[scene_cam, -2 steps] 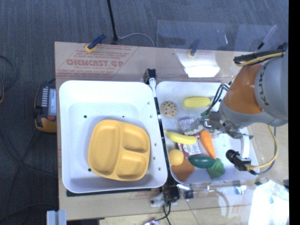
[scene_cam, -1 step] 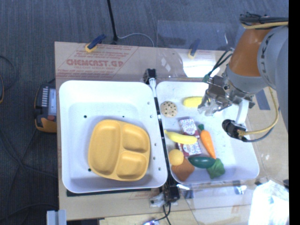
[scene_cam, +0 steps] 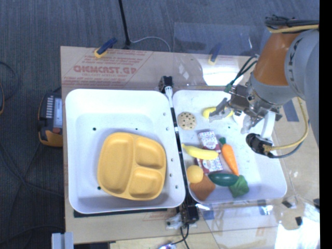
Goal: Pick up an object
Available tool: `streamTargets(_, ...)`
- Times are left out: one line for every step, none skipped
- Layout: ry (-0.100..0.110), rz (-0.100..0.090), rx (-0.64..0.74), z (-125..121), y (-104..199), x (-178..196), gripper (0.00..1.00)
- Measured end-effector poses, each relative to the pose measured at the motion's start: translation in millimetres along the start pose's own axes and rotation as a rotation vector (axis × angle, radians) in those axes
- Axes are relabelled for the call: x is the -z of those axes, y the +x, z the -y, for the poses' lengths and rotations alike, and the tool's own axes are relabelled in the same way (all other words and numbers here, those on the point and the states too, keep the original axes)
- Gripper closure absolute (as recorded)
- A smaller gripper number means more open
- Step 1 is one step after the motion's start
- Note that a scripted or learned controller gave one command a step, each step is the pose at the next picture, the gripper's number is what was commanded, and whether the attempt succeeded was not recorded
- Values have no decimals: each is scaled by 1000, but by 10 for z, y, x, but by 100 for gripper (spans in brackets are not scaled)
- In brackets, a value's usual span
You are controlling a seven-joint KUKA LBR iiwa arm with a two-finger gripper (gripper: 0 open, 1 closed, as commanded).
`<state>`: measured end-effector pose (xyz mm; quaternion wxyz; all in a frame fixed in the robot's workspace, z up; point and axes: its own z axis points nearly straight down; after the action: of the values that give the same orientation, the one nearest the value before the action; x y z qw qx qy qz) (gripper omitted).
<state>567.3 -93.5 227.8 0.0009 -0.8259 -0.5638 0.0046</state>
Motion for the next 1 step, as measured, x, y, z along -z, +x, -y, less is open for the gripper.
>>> streamTargets(-3, -3, -290, -39, -139, -1190, 0)
